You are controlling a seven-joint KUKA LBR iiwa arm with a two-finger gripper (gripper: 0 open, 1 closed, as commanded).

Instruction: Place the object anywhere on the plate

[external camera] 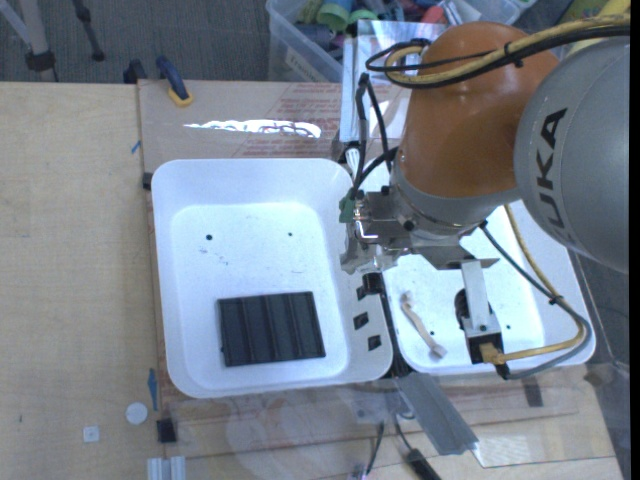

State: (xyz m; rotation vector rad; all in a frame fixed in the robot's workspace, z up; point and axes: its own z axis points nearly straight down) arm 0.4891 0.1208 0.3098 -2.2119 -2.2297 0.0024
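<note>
1. Object (422, 324), a pale thin stick-like piece, lies flat in the right bin (560, 353), near its left wall.
2. I see the plate (271, 328), a dark ribbed rectangle, in the left bin (200, 193), toward its front.
3. My arm (480, 118) hangs over the right bin; the end effector (372, 260) sits beside the wall between the bins, and I cannot tell its opening.

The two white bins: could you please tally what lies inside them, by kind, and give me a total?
Dark ribbed plate, in the left bin: 1
Pale slender object, in the right bin: 1
Total: 2
</note>
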